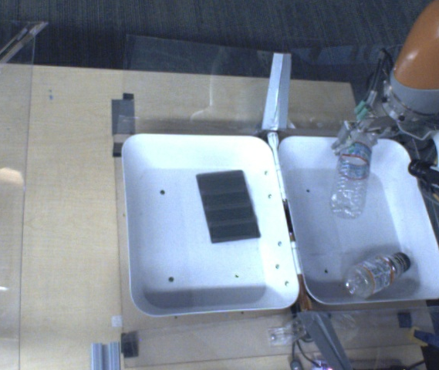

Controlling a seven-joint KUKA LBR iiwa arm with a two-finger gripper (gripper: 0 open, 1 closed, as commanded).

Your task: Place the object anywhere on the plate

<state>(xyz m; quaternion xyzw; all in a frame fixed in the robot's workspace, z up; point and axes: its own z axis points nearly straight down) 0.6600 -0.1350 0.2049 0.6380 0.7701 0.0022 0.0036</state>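
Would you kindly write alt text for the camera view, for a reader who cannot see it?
The claw grips a clear plastic bottle by its neck, hanging over the right bin. A second bottle lies on its side near that bin's front, and a dark ridged plate sits in the left bin.

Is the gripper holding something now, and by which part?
Yes. The gripper holds a clear bottle by its cap end; the bottle hangs over the right bin.

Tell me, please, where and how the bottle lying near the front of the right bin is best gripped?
Probably across its clear mid-body, coming straight down from above. The lying bottle rests on its side, slanted, dark cap toward the right bin's right wall, so fingers should close across its narrow width, perpendicular to its long axis.
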